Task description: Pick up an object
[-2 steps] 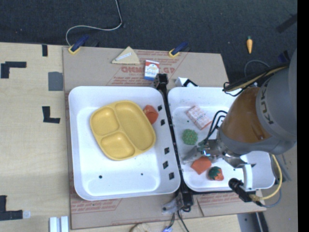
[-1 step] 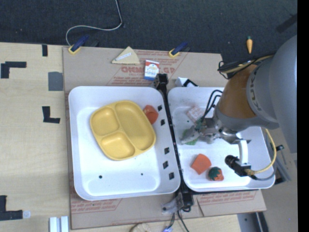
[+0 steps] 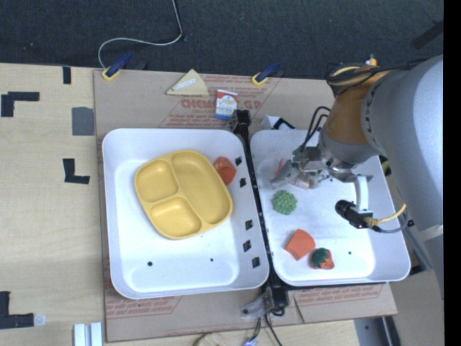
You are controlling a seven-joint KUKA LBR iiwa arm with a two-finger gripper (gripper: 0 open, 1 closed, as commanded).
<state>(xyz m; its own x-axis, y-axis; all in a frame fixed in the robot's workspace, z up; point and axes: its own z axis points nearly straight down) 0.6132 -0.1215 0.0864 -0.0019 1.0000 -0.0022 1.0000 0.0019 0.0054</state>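
My gripper point(image 3: 292, 173) hangs over the upper middle of the right bin point(image 3: 389, 262), its fingers spread apart with nothing between them. A green bumpy ball point(image 3: 284, 202) lies just below the fingertips. An orange wedge point(image 3: 300, 244) and a red-and-green strawberry-like toy point(image 3: 321, 259) sit near that bin's front. In the left bin point(image 3: 119, 251) a yellow sectioned plate point(image 3: 183, 192) lies at a slant, with a small orange-red object point(image 3: 225, 170) at its right edge.
The grey arm with its orange band point(image 3: 349, 117) enters from the right, over the right bin's far corner. A black divider point(image 3: 252, 207) runs between the bins. A small red-and-white carton point(image 3: 226, 104) and a triangular wedge point(image 3: 189, 83) rest on the cardboard behind the bins.
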